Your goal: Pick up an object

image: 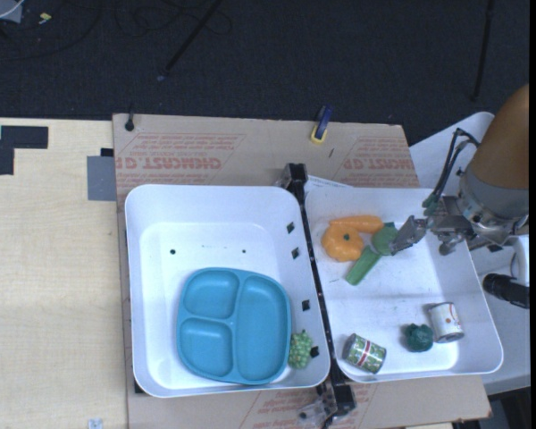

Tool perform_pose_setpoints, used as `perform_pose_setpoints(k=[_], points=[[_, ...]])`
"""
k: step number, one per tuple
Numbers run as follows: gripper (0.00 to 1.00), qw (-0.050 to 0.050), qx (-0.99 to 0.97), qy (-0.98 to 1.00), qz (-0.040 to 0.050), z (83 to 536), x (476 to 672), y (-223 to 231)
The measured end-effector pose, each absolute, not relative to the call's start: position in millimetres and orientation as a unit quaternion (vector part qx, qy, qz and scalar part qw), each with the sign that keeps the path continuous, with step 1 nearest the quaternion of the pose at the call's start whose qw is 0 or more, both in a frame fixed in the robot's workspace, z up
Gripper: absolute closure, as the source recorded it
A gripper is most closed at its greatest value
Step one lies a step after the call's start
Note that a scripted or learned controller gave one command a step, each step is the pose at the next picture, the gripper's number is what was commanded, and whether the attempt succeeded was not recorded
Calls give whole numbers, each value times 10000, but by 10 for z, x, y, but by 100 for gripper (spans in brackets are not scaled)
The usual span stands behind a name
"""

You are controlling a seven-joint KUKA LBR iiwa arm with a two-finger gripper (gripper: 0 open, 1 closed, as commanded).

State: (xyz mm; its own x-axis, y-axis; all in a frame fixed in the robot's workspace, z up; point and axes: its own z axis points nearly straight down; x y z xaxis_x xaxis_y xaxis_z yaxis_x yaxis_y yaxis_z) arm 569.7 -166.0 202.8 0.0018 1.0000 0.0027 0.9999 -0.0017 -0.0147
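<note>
Camera view: gripper (402, 238) over right bin (482, 347), fingers clamped on top of green cylindrical object (368, 260). Soft orange piece (347, 237) touching just left. Glossy cans (364, 353) (444, 321) below, near front rim; bare floor between.

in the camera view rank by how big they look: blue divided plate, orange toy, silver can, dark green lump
1. blue divided plate
2. orange toy
3. silver can
4. dark green lump, close to the can in size, so that order is unsure

Divided plate (233, 323) in left bin (152, 213); cans (365, 353) in right bin (482, 347).
</note>
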Motion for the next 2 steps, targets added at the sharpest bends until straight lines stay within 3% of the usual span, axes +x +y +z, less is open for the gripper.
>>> perform_pose_setpoints(k=[1,2], points=[[0,3,-7071,-7071,4,2101,5726,-1664],[0,35,-7066,-7076,18,1606,5647,-1579]])
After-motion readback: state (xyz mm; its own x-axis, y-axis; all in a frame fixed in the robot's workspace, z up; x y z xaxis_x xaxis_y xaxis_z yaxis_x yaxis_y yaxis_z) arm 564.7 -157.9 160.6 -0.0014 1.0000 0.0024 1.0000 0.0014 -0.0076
